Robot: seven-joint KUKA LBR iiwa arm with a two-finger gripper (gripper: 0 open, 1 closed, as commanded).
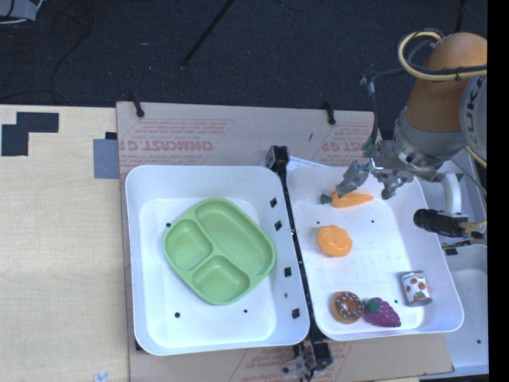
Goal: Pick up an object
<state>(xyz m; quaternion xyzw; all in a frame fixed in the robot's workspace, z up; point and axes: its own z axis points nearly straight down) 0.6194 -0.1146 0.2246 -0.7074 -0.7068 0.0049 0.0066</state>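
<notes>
Two shallow white plastic bins sit side by side on the tabletop, parted by a black divider bar (288,245). Within the left white bin (151,325) lies a light green plastic plate with three compartments (219,250), near the bin's centre and turned at a slant.

The right white bin (398,245) holds five small things. At about 11 o'clock in that bin lies an orange toy carrot with a green stem end (351,200), its long axis roughly level, stem toward 9 o'clock. Near the bin's centre, toward 6 o'clock of the carrot, sits a rounded orange toy fruit (334,240). Along the near edge, at about 6 o'clock, a small brown frosted toy doughnut (347,306) lies just beside a purple toy bunch of grapes (382,313). Toward 4 o'clock rests a small white printed carton with red markings (416,287), apart from the grapes.

From 2 o'clock the grey arm with its orange band (453,74) reaches in. Its tool (370,183) hangs over the far part of the right bin, directly above the carrot's pointed end. The two fingers stand spread, one finger (350,180) over the carrot and the other toward 3 o'clock, with nothing between them.
</notes>
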